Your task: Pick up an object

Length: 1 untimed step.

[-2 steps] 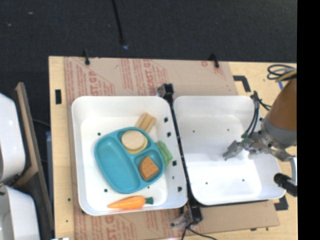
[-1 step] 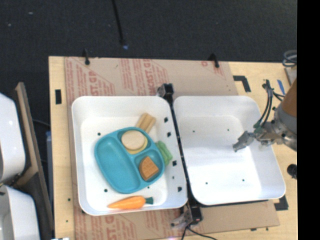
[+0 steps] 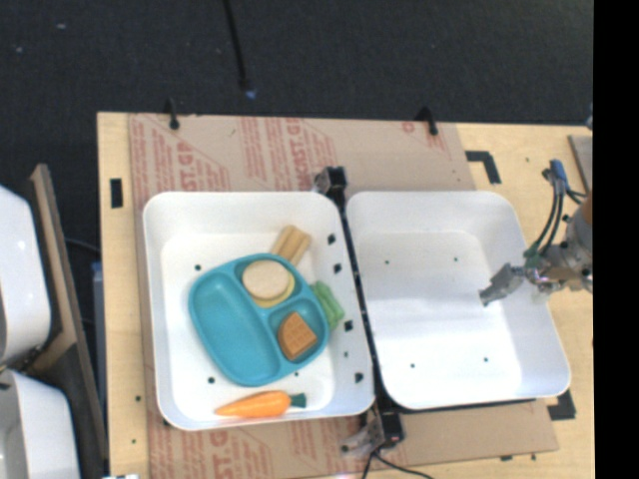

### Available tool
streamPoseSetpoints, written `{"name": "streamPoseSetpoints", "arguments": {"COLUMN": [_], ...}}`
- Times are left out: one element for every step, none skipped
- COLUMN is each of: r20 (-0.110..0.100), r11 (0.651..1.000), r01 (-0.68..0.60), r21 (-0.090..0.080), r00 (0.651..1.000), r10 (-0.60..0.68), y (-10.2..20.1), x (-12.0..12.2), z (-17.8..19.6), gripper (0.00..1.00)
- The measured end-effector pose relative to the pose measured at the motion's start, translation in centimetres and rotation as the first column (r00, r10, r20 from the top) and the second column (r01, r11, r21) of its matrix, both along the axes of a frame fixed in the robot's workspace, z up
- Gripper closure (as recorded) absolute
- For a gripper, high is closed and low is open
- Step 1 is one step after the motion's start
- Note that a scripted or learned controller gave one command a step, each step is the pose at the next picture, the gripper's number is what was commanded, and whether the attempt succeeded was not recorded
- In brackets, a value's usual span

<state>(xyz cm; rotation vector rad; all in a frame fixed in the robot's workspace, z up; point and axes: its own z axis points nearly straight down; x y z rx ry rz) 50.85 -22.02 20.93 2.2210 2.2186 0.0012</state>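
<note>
Camera view shows the grey 2-finger gripper [image 3: 496, 289] over the right white bin's [image 3: 439, 372] right side, grip state unclear; the orange plastic carrot [image 3: 256, 404] lies near-side in the left white bin [image 3: 165, 307].

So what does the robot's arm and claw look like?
Just the end of it peeks in at the right edge. The claw is small, grey and metal-looking, poking out over the right white bin. Behind it sits a chunky grey wrist part, with thin green and blue cables looping up from it.
</note>
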Motion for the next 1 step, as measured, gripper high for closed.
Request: {"name": "streamPoseSetpoints", "arguments": {"r20": [-0.004], "r11": [1.0], "r01": [0.0], "r21": [0.001], "r00": [1.0], "r10": [0.0], "y": [0.2], "x": [-0.07], "z": [-3.54], "gripper": [0.0]}}
